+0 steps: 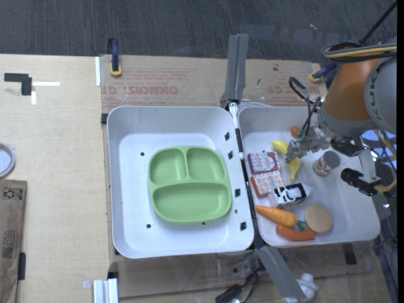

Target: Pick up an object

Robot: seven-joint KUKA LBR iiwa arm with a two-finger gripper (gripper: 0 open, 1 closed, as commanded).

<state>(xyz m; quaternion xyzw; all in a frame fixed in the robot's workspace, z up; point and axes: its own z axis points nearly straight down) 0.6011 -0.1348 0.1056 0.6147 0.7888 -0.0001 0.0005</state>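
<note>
The right bin holds several small items. My gripper hangs low over its back middle, right at a yellow banana-like toy whose lower part shows just under the gripper. Beside it to the left lie two red-and-white packets. A black-and-white piece, a carrot, a red-orange vegetable and a tan disc lie toward the front. A small white cup stands to the gripper's right. Whether the yellow toy is gripped is hidden.
The left bin holds a green divided plate. A grey divider post rises between the bins at the back. A tiny orange piece lies behind the gripper. Cables and the arm's black fittings overhang the right bin's right side.
</note>
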